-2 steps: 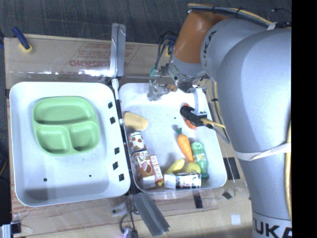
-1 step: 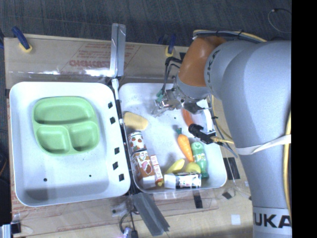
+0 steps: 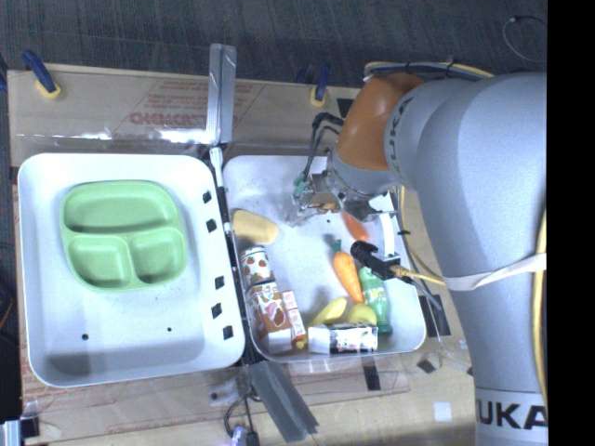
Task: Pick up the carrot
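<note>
The carrot (image 3: 348,274) is orange with a green top and lies in the right bin (image 3: 279,182), right of its middle, pointing toward the near wall. My gripper (image 3: 305,204) hangs over the far part of that bin, up and to the left of the carrot, and nothing shows in it. A second small orange-red piece (image 3: 354,226) lies just beyond the carrot, partly under the wrist.
Around the carrot lie a green bottle (image 3: 376,301), a yellow fruit (image 3: 331,311), a white bottle (image 3: 342,340), a carton (image 3: 275,312), a can (image 3: 256,266) and a pale yellow lump (image 3: 254,226). The left bin (image 3: 46,342) holds a green divided tray (image 3: 121,233).
</note>
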You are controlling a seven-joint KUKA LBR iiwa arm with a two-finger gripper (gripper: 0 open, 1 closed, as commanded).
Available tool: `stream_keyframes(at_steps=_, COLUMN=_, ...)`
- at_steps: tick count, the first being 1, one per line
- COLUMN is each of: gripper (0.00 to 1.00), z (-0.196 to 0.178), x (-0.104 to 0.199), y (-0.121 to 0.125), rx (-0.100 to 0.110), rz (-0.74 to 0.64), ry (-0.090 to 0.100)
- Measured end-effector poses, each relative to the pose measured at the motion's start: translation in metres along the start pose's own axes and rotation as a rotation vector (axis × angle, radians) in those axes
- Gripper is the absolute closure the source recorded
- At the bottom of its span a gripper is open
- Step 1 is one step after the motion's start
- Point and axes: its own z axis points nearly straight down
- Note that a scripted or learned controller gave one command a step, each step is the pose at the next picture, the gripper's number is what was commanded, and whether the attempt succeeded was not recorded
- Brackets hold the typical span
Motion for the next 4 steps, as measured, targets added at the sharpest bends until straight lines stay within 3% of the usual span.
stream_keyframes(at_steps=1, gripper=0.00, z=0.000, x=0.000, y=0.000, rx=0.000, rz=0.000, ry=0.000)
stream_keyframes(at_steps=2, gripper=0.00, z=-0.012, x=-0.035, y=-0.103, rx=-0.005, rz=0.003, ry=-0.002)
stream_keyframes(at_steps=3, gripper=0.00, z=0.000, x=-0.062, y=-0.152, rx=-0.005, rz=-0.058, ry=0.000)
stream_keyframes(at_steps=4, gripper=1.00, z=-0.014, x=-0.063, y=-0.147, rx=-0.018, rz=-0.063, ry=-0.005)
